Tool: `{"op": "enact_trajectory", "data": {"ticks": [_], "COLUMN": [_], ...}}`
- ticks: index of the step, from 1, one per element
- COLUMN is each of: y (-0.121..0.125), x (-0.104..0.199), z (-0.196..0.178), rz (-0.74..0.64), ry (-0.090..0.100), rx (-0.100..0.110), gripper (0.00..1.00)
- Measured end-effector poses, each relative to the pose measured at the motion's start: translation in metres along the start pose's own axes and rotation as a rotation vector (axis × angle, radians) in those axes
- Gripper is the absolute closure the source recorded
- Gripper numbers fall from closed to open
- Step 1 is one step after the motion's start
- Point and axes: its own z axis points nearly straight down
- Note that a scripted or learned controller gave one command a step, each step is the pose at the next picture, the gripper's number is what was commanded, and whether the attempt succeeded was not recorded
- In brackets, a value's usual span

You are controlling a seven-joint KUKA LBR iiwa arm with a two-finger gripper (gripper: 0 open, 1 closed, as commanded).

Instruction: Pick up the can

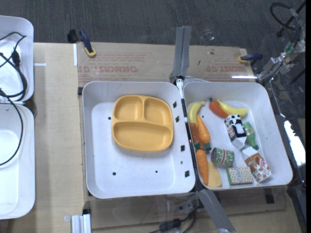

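Note:
The can [222, 156] is a small green tin lying on its side in the right bin [275, 125], near that bin's middle front. An orange carrot [201, 166] lies just to its left, and small boxes [240, 175] sit just in front of it. A white carton [235, 127] lies just behind it.
A yellow divided plate [143, 122] rests in the left bin [97, 154]. The right bin also holds bananas [232, 109], more carrots [202, 128], a patterned box [257, 166] and a green item [251, 139]. Cables and metal parts [286, 47] crowd the far right. White tubs [14, 125] stand at the left.

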Motion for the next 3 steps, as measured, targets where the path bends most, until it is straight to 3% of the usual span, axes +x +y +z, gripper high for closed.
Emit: {"op": "enact_trajectory", "data": {"ticks": [1,2,3], "y": [-0.057,-0.031,-0.084], "x": [0.017,0.074,0.149], "z": [0.12,0.198,0.198], "rz": [-0.058,-0.213,-0.318], "ry": [0.001,0.0,0.001], "rx": [0.0,-0.002,-0.001], "gripper": [0.0,0.0,0.0]}}
